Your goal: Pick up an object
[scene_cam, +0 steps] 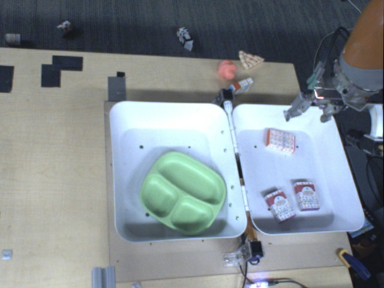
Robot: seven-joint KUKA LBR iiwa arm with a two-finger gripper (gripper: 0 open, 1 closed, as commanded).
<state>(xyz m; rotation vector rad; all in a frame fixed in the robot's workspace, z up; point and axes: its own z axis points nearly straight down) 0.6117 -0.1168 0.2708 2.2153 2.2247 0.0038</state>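
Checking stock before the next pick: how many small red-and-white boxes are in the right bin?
3. One box lies near the bin's middle, toward the far side; two boxes sit side by side near the front wall. None looks hidden.

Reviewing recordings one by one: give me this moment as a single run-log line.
claw: open, over right bin far edge, holding nothing | right bin: three small red-white boxes | left bin: green tray

The table (54, 161) looks like pale wood with a matt, smooth face. Both white bins (123, 179) seem to be smooth plastic with a soft sheen. The green divided tray (183, 191) is also plastic, smooth and slightly glossy. The three small red-and-white packets (281, 141) look like printed cardboard. The claw (312, 108) appears grey, dull metal.
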